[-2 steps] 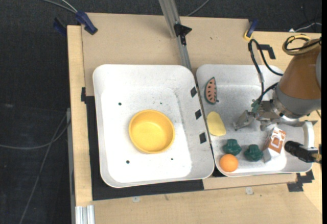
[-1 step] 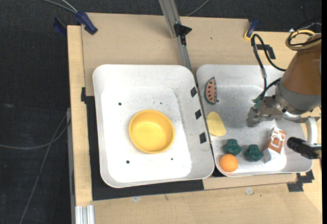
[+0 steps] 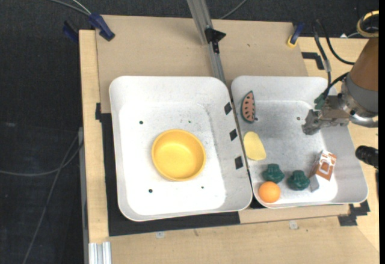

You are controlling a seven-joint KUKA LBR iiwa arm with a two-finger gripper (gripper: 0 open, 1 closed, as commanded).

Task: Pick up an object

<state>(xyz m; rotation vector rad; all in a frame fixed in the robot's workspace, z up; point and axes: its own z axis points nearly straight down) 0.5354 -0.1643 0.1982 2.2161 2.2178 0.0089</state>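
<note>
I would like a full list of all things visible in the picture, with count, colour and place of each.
bins: 2, white, side by side on the bench
bowl: 1, yellow, in the left bin
watermelon slice: 1, red with green rind, right bin, far left corner
yellow piece: 1, pale yellow, right bin, left wall
green toys: 2, dark green, right bin, near edge
orange ball: 1, orange, right bin, near left corner
small box: 1, orange and white, right bin, right side
blue clamps: 2, bench's far edge
arm: 1, grey
hand: 1, grey, above the right bin
</note>
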